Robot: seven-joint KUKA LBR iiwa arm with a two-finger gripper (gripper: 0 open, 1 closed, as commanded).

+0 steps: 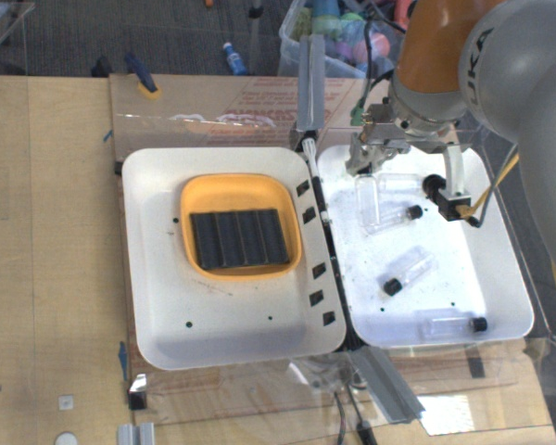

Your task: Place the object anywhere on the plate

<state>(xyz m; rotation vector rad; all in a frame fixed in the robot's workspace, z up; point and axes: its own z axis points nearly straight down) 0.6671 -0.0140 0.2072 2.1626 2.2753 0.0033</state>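
Gripper (363, 160) hovers over the far clear plastic vial with black cap (382, 202) in the right white bin (510, 286); finger state unreadable (arm shadows them). Centre over the vial before descending; the orange square plate (196, 197) lies left.

The square plastic plate (239, 191) is orange-yellow and carries a dark grey ridged block (239, 238) with darker stripes. Both shallow bins (157, 323) are white with small black dots. The clear plastic vials (406, 271) have black caps. The arm (463, 35) is grey with an orange band.
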